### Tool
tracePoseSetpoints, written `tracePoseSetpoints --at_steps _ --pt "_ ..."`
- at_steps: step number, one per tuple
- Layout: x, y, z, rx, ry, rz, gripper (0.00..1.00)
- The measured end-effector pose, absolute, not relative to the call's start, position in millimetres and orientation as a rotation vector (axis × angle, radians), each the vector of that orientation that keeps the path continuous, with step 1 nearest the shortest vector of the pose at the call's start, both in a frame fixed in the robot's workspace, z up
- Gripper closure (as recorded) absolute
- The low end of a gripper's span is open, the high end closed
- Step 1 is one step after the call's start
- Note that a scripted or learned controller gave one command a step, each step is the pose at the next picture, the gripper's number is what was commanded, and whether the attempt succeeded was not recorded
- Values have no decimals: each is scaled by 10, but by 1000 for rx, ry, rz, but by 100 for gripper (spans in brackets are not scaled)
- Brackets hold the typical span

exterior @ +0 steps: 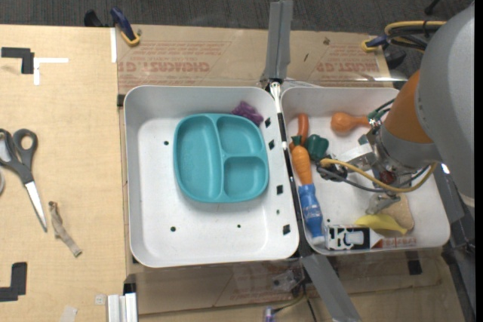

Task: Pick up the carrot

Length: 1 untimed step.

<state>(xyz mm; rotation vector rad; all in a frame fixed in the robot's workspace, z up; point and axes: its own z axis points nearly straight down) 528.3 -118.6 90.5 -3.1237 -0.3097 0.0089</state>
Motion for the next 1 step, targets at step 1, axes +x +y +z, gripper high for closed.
tracePoseSetpoints --at_steps 1 --pt "5411 -186 1908 -3124 -320 7 0"
